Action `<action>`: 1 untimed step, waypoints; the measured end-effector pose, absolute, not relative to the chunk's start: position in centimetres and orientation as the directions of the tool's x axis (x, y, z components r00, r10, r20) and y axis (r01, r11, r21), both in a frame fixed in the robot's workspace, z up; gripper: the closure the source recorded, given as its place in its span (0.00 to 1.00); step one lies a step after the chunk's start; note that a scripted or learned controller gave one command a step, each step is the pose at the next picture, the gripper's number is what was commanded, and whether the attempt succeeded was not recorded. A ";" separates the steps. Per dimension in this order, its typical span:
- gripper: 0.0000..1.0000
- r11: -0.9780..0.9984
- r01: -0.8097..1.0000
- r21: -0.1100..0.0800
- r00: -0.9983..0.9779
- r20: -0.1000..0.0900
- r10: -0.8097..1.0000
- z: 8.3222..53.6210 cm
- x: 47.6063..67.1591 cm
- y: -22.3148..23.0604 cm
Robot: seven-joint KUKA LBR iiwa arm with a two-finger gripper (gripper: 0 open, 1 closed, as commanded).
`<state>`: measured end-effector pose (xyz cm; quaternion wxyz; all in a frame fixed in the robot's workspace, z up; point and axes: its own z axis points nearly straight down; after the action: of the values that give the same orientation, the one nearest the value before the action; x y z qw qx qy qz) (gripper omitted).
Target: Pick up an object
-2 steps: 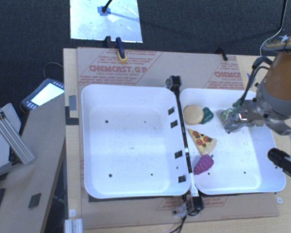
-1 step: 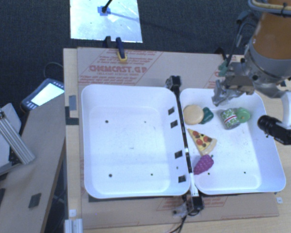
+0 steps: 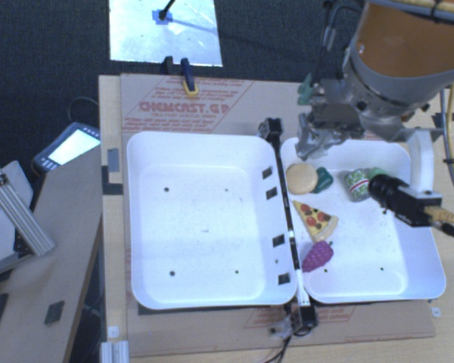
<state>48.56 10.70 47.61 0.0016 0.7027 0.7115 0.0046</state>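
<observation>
The bun (image 3: pixel 301 178), centre-right of the frame in the right bin (image 3: pixel 378 274), looks light, stiff and smooth; grip across its rounded sides. The gripper (image 3: pixel 312 144) hovers just above it; its state I cannot tell.

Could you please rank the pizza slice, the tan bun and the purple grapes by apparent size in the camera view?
1. pizza slice
2. tan bun and purple grapes: too alike to rank.

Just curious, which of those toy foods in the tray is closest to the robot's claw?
The round tan bun. It lies just below the claw, at the tray's upper left. The pizza slice and purple grapes lie farther down.
</observation>
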 end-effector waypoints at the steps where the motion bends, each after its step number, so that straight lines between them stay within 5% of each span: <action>1: 1.00 0.010 1.000 0.005 -0.010 0.004 1.000 50.3 48.6 17.2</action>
<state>48.62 17.21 50.34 0.0005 0.7037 0.7105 0.0031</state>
